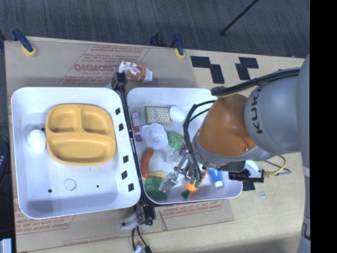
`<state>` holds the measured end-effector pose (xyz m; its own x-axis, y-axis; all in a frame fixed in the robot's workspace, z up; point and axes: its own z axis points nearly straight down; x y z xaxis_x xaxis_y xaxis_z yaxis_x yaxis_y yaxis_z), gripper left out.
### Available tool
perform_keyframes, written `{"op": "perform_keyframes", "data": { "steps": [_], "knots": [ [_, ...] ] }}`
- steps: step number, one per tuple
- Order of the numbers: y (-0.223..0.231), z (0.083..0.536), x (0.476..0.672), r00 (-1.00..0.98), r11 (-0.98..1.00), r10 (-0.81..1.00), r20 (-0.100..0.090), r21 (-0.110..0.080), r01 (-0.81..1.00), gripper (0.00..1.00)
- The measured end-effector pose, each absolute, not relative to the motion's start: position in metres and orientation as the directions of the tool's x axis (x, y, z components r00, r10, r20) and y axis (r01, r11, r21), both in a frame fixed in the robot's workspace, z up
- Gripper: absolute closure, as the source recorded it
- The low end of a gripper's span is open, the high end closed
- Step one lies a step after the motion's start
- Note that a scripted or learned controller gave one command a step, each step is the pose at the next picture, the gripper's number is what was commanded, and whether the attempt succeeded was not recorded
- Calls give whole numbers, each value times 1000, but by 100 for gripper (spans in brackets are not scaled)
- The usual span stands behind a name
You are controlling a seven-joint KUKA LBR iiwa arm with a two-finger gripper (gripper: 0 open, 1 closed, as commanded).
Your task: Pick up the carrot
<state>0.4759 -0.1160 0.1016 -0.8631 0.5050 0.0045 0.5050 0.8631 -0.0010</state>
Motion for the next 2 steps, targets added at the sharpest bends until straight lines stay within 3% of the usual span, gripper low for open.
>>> {"op": "perform_keyframes", "data": {
  "steps": [1, 2],
  "knots": [
    [-108, 133, 477, -942, 942, 337, 0, 0, 337, 0],
    [-191, 162, 510, -1000, 1000, -14, -1, -1, -14, 0]
  ]
}}
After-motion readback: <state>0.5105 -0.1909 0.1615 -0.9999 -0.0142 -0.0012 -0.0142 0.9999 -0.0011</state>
